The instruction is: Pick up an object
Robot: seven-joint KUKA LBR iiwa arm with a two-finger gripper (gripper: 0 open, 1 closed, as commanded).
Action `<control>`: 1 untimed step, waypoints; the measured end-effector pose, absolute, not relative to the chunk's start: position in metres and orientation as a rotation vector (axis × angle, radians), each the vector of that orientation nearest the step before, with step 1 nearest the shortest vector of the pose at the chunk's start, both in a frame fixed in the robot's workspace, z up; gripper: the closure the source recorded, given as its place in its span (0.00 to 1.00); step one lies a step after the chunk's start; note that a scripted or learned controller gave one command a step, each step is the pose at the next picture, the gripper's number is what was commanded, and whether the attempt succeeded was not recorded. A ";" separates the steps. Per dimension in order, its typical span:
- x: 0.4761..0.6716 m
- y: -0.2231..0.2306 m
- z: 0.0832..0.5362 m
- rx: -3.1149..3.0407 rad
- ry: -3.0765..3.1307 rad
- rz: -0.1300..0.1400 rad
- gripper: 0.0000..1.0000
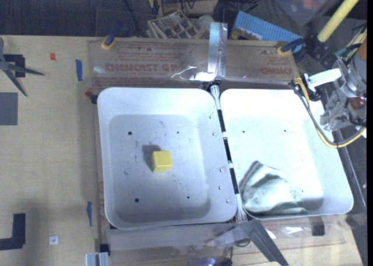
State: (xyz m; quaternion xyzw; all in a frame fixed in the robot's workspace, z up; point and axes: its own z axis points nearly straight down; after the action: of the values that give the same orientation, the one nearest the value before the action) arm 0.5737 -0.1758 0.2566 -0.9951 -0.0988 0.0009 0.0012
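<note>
A small yellow block (162, 161) rests near the middle of the left white bin (116, 107). A crumpled pale cloth or bag (269, 191) lies in the front part of the right bin (326, 160). My gripper (344, 110) hangs at the right edge of the view, over the right rim of the right bin, with cables looping around it. It is well away from both objects, and nothing shows in it.
A cardboard sheet (192, 60) lies behind the bins, held by clamps. A yellow cable (326, 133) droops over the right bin's rim. A metal bracket (217, 55) stands upright at the back between the bins. Tools lie on the wooden bench at left.
</note>
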 end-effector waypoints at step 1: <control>0.574 -0.177 0.266 -3.123 -0.304 0.002 1.00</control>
State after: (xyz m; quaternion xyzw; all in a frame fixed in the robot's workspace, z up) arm 0.5736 -0.1772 0.2664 -0.9953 -0.0970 0.0007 0.0020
